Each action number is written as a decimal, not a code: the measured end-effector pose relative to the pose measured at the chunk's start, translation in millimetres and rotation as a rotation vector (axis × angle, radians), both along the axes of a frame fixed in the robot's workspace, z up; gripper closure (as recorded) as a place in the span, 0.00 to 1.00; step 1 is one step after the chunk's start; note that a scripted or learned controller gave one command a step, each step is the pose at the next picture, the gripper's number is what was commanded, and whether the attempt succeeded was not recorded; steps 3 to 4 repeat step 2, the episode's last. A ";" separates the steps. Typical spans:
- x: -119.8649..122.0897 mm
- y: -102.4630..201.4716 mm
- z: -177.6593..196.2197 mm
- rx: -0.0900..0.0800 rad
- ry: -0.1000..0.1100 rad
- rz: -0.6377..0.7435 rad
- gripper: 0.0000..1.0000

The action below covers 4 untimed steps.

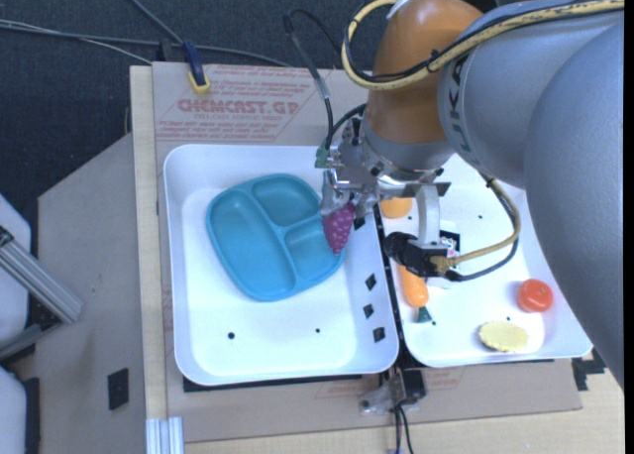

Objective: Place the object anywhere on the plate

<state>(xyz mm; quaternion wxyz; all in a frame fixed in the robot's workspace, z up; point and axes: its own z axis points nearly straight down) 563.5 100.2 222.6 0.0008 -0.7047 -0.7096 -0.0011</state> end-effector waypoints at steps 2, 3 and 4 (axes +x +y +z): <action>4.2 48.6 -8.3 -0.002 0.001 -0.005 0.00; 4.2 48.6 -8.3 -0.002 0.001 -0.005 0.00; 4.2 48.6 -8.3 -0.002 0.001 -0.005 0.00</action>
